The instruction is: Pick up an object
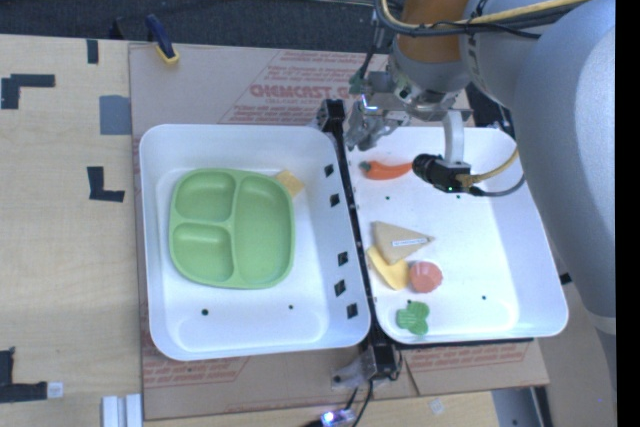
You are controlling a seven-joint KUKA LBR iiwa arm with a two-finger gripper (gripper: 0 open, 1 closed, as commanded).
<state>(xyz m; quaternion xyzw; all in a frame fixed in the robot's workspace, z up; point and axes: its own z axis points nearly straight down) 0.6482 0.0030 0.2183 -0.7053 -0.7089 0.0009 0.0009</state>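
Down at the front of the right bin [520, 300] sits a small green toy [412, 317] that looks like a leafy vegetable. Just behind it lies a round pink-red toy [426, 276]. Touching that one is a yellow wedge [386, 267], and a tan triangle piece [401, 241] leans on top of the wedge. These four things sit close together near the wall between the two bins.

Farther back in the same bin lies an orange carrot toy [388, 170]. It rests flat on the white floor, close to the middle wall.

Right above the carrot hangs the claw [366, 129] of the grey arm [540, 25]. The claw is at the back corner of the right bin, near the middle wall. It is dark and crowded there, so it is not clear how the claw stands. Nothing can be seen in its grip. The carrot is just below and beside it, but whether they touch is hard to tell.

The left bin [160, 215] holds a green plate [232, 227] with three parts. A small yellow piece [289, 181] peeks out at the plate's back right corner, touching its rim.
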